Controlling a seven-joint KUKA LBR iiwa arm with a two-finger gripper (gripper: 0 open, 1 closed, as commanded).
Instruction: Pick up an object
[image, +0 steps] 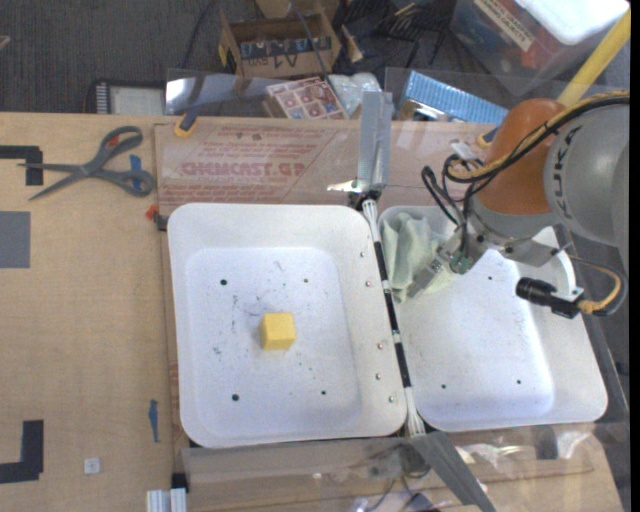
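Gripper (432, 272) sits low at the right bin's (520, 400) 10 o'clock corner, against a pale cloth (405, 250); whether it pinches the cloth cannot be told. Judged step: grasp attempt on the cloth. Next move calls for a straight lift to test the hold. A yellow cube (279, 331) lies mid left bin (200, 240). Scissors (100, 165) rest on the bench (80, 330) at 10 o'clock.

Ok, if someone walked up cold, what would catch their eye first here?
Probably the small yellow block, alone near the middle of the left bin. Next, the arm's orange band at upper right, with the tool down at a pale cloth bunched in the right bin's far left corner.
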